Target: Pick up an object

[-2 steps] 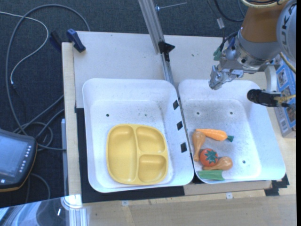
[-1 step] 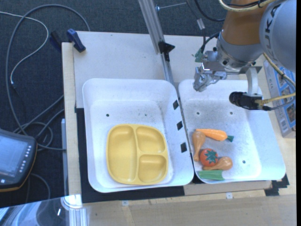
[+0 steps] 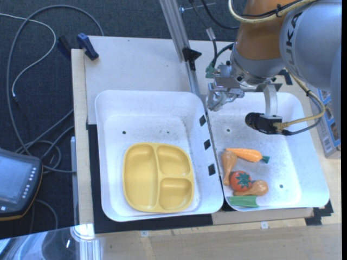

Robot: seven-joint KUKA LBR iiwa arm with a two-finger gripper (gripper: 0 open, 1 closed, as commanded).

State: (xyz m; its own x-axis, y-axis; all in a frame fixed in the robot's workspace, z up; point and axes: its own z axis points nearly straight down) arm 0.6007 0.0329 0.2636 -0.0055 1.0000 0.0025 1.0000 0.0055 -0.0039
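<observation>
A yellow tray (image 3: 158, 176) lies in the left bin (image 3: 108, 110). The gripper (image 3: 216, 99) hangs over the right bin's (image 3: 303, 169) far-left corner; whether its jaws are spread, I cannot tell. The carrot (image 3: 246, 155), tomato (image 3: 241, 181) and other toy food lie well apart from it, near the front.

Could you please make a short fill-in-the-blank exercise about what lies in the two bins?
1. The yellow tray lies in the ____ bin.
2. The carrot lies in the ____ bin.
3. The tray is divided into ____ compartments.
4. The tomato is ____ in colour.

Missing words: left, right, three, red
</observation>
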